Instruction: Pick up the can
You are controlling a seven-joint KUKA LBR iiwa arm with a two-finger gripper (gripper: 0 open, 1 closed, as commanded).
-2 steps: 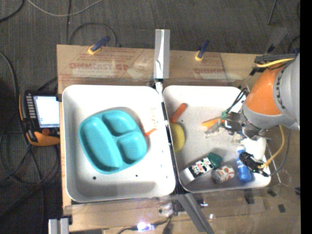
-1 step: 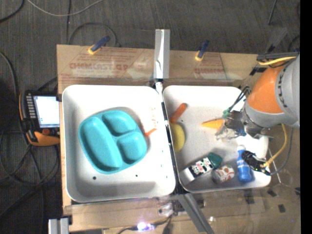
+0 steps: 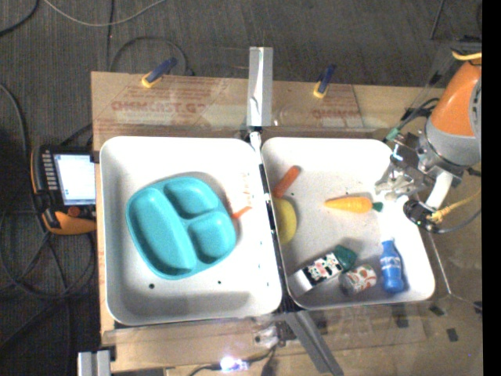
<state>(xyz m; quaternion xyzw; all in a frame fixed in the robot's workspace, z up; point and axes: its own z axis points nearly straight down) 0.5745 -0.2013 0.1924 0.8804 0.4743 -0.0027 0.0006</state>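
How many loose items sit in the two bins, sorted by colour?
Orange: 2, carrot and slim carrot
Yellow: 1, round fruit
Blue: 1, bottle
Teal: 1, divided plate
Black-and-white: 1, carton
Red-and-white: 1, can
Total: 7

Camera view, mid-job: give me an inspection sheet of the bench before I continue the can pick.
Surface: two shallow white bins, left bin and right bin, on a wooden bench.
Job's things: small red-and-white can lying near the right bin's front edge.
Clutter: blue bottle, black-and-white carton, orange carrot, yellow round fruit; teal divided plate in the left bin.
Grippers: gripper over the right bin's right edge, apart from the can.
Cables: yellow cable by the wrist.
Surroundings: orange handheld pendant left of the bench.
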